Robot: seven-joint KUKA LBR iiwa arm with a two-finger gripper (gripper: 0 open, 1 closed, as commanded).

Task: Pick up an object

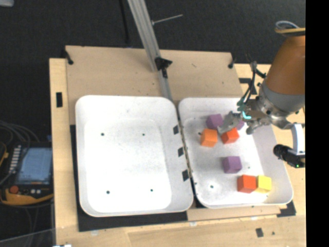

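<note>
A metal pole [146, 32] (slanted) and a screened device [32, 167] at left

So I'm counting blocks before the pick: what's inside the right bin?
The right bin holds six visible blocks: two purple blocks, an orange block, two red-orange blocks and a yellow block. The hand and arm cover the upper right part.

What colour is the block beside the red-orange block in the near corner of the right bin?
Yellow; the camera view shows it.
</note>
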